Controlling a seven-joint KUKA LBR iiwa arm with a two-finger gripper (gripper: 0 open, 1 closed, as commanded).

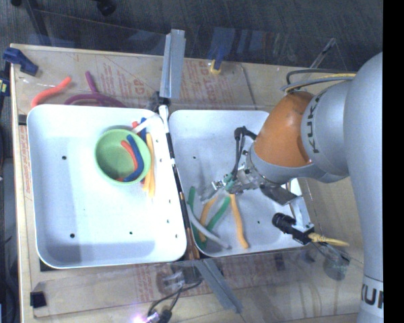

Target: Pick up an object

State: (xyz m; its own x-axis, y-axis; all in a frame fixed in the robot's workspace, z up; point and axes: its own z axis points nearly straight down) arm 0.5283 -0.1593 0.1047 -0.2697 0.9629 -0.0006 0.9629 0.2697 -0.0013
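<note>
While dark carpet surrounds the wooden bench (269, 86), whether the end effector (227, 184) grips stays unclear

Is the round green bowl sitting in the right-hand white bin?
No, the round green bowl sits in the left white bin, near its upper right corner.

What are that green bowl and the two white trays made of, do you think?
The green bowl looks like matte plastic: flat, even colour with no glint. The white trays seem to be smooth moulded plastic too, with rounded corners and a soft sheen, though painted metal can't be ruled out.
</note>
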